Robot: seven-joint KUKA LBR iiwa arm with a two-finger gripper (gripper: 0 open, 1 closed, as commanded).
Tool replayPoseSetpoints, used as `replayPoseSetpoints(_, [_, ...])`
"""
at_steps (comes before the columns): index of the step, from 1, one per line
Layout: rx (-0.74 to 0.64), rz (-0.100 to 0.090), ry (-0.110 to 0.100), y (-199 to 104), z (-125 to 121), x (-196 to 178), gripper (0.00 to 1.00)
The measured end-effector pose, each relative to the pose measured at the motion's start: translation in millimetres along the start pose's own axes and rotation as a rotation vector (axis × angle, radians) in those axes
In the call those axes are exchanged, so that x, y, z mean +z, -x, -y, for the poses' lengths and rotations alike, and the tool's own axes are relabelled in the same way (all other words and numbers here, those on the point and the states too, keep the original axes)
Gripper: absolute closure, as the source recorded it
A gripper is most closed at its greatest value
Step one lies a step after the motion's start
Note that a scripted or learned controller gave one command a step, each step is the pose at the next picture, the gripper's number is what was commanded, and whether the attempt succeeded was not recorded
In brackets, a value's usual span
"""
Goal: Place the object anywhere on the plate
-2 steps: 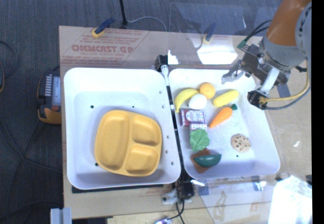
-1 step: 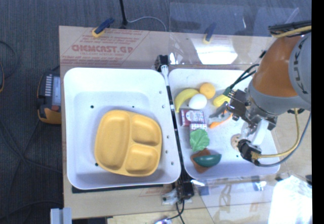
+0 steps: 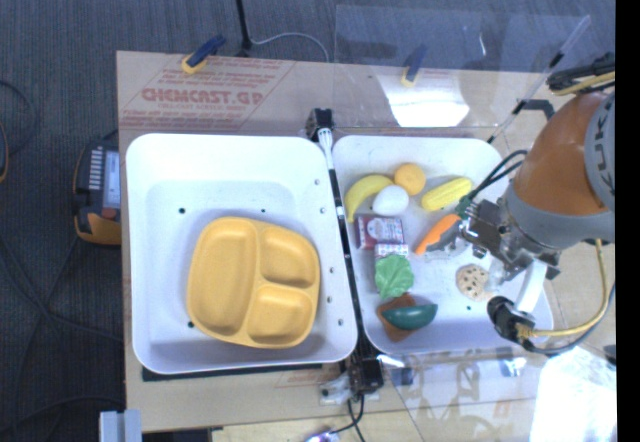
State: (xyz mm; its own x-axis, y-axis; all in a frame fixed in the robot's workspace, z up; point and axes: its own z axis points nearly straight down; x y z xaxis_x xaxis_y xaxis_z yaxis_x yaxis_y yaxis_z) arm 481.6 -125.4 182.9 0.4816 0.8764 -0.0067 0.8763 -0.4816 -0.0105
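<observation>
The yellow divided plate (image 3: 255, 280) lies in the left white bin (image 3: 160, 170). Toy foods fill the right bin (image 3: 440, 335). My gripper (image 3: 468, 233) hangs low over the right bin's middle right, just right of the orange carrot (image 3: 436, 232) and above the cookie (image 3: 470, 279). The carrot's right end meets the gripper's dark body, and I cannot tell whether it is held. The grey arm and its orange band (image 3: 565, 165) reach in from the right.
Also in the right bin: a banana (image 3: 364, 192), a white egg (image 3: 391, 200), an orange (image 3: 409, 177), a corn cob (image 3: 446, 193), a red packet (image 3: 382, 231), a lettuce leaf (image 3: 394, 274) and a green-and-brown piece (image 3: 407, 314). A ridge separates the two bins.
</observation>
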Motion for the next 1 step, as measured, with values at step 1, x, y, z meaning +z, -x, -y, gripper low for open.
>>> replayPoseSetpoints(1, [0.195, -0.003, 0.005, -1.2, -1.2, -18.7, 0.00])
